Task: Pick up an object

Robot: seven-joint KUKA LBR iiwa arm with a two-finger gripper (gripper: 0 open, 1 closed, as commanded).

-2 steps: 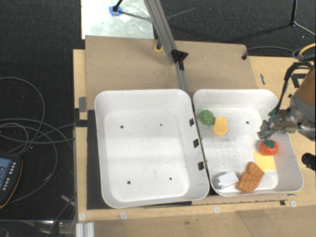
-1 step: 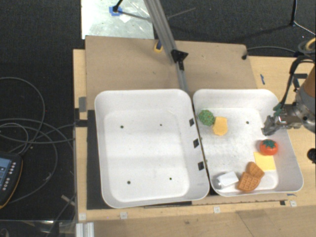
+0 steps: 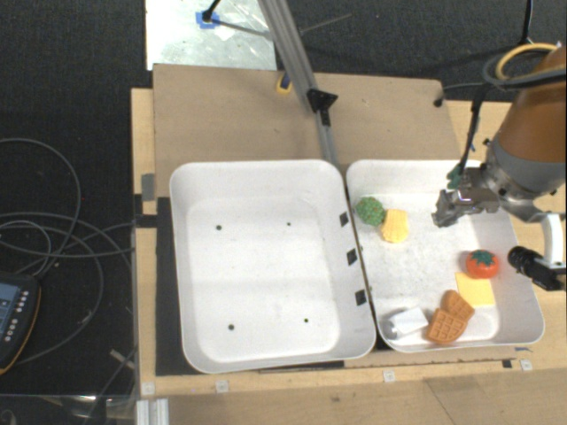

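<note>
The gripper (image 3: 450,209) is hovering over the right bin (image 3: 425,255), beside the yellow toy (image 3: 395,227). Whether its claw is released or clenched, I cannot tell

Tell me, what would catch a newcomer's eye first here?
Probably the big arm with its orange band reaching in from the right, its gripper over the right-hand bin. Next, the bright toy foods in that bin: a green broccoli beside a yellow piece near the bin's left wall, a red tomato to the right, and a waffle near the front.
</note>
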